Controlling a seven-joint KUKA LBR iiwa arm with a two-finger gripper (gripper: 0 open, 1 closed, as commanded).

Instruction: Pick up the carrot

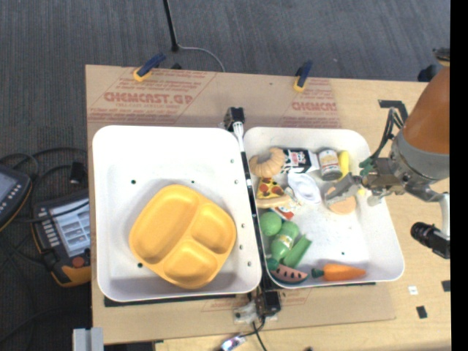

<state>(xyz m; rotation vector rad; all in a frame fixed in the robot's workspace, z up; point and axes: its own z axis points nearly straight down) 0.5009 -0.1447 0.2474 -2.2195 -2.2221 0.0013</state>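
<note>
Here the claw (349, 189) hangs over the right part of the right bin (384, 258), just beside a round tan piece (344, 205), and I cannot tell how it stands. Further out, the carrot (342, 273) lies flat along the near wall of the same bin, well apart from the claw, next to a watermelon slice (289, 273) and green toys (284, 240). On the counter (146, 97), the left bin (110, 167) carries a yellow tray with 3 compartments (183, 234).
</note>
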